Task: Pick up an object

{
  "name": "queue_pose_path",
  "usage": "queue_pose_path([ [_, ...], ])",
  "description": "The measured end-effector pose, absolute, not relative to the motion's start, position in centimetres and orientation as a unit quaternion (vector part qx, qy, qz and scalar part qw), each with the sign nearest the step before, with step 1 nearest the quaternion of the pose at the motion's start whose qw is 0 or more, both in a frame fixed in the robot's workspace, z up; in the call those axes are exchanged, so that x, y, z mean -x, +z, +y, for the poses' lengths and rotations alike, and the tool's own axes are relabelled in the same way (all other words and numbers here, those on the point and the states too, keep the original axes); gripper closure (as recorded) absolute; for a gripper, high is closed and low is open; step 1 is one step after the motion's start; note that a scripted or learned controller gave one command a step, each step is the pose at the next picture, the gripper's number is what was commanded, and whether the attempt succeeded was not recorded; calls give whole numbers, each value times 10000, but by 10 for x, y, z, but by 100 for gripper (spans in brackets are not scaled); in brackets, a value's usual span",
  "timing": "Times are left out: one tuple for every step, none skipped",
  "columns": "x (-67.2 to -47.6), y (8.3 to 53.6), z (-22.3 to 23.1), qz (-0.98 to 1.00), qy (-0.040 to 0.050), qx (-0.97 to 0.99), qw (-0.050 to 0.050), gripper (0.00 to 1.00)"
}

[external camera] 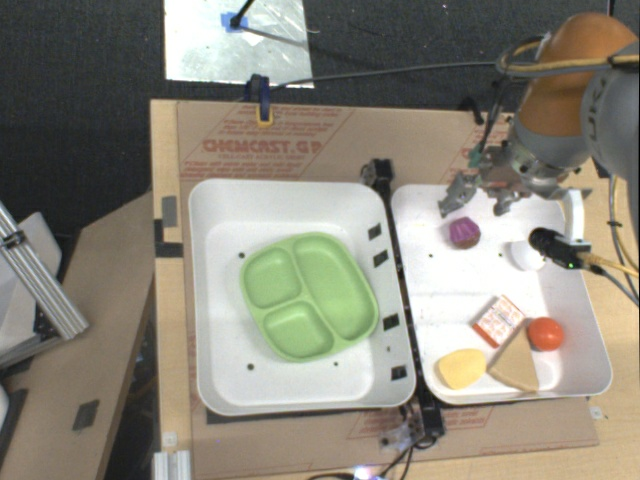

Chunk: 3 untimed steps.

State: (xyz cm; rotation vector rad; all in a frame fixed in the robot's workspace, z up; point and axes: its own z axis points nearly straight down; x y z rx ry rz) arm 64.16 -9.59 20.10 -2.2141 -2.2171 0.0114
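Camera view, looking down at a slant. A tan worktop (300, 138) with faint red lettering carries two shallow white bins side by side; a dark strip with black clips runs along the seam between them. The left bin (215, 268) holds a light green tray (308, 296) with three compartments, set at an angle near the bin's middle. The right bin (425, 298) holds the loose items: a purple object (463, 232) near its far end, a small white object (523, 256) toward its right wall, an orange-and-white packet (498, 320) lower down, a red-orange ball (546, 334) just right of the packet, a tan wedge (517, 370) below them, and a yellow piece (461, 368) touching the wedge's left side at the near end.

The grey arm with its orange band enters from the right, cables looping over it. Its gripper (480, 198) hangs over the far end of the right bin, just above and beside the purple object; the jaws stand spread apart with nothing between them.

Behind the worktop is a black backdrop, on which lies a silvery sheet (235, 28) bearing a small blue marker. A blue and yellow clamp (261, 100) sits at the worktop's far edge. At the left stand a lower tan surface and part of a metal rail (35, 278).
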Motion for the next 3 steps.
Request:
queue_pose_path([
  [-644, 209, -96, -7082, -4, 7060, -7, 0],
  [-645, 147, -91, -7085, 10, 7057, 12, 0],
  [-652, 123, -91, -7083, -71, 7058, -110, 0],
])
